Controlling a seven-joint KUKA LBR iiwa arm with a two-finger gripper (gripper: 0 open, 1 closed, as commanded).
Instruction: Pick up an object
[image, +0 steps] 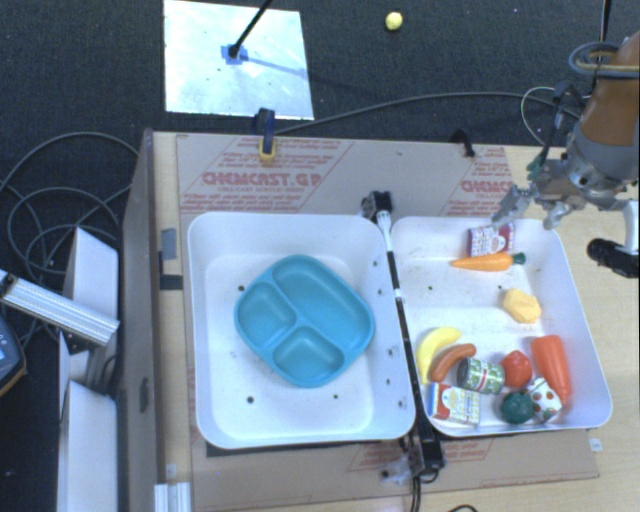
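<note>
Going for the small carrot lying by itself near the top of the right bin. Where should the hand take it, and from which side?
Probably at mid-body, coming straight down from above. The small carrot lies flat and roughly horizontal in the right bin, green tip to the right, so the hand should close across its narrow width. Bare floor lies below it, but the red-and-white carton sits close above, so keep that finger tight.

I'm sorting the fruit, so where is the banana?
The banana lies in the right bin, near its left wall, touching the sausage and left of the small can.
</note>
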